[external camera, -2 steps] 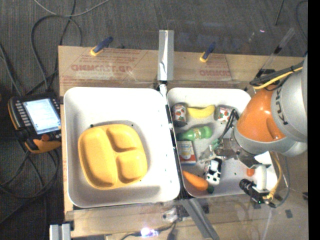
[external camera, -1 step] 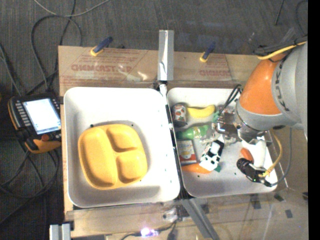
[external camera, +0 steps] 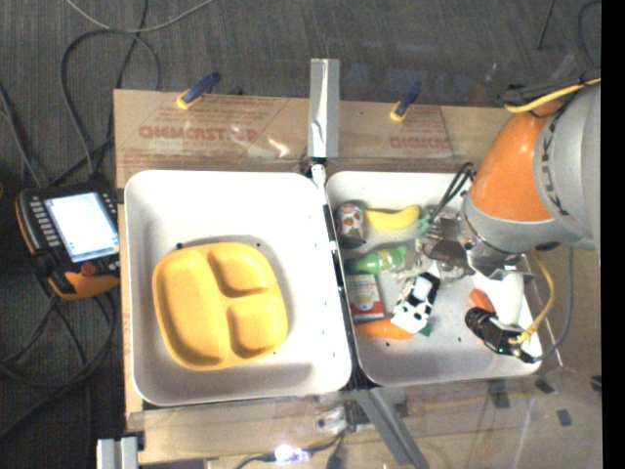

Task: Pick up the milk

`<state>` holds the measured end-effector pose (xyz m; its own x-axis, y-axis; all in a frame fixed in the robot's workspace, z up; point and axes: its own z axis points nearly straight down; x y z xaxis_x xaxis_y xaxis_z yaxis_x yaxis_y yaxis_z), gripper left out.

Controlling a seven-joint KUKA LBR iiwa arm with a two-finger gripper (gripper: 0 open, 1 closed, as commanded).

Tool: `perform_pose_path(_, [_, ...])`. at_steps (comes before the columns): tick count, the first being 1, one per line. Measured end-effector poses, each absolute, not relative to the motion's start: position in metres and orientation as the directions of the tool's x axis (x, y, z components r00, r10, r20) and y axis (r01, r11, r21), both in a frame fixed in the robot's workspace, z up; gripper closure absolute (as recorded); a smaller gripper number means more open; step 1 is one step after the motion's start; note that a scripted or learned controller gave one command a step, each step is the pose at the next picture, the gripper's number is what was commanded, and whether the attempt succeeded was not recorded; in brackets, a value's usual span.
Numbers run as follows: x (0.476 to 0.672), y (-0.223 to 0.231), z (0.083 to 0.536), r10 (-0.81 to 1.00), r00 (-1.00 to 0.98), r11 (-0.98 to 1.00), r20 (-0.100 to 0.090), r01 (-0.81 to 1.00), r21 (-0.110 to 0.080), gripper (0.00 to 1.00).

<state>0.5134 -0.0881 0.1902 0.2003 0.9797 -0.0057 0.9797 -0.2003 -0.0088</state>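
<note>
milk carton (external camera: 416, 306) (cow-patterned) lies tilted in the right bin (external camera: 508, 360), touching a carrot (external camera: 386, 329) and near a bottle (external camera: 379, 260). pincer (external camera: 439, 252) state: cannot tell. risk: crowded neighbours could deflect the grasp.

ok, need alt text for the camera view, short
Overhead view of two white bins: the grey-and-orange arm's end effector is down in the right bin, just above a black-and-white cow-patterned milk carton lying among a banana, a can, a green bottle and other items. The left bin holds a yellow compartment plate.
</note>
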Motion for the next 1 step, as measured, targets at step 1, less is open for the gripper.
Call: perform_pose_path(1, [0.5054, -0.0788, 0.2293, 0.955, 0.298, -0.298, -0.003, 0.955, -0.004, 1.00])
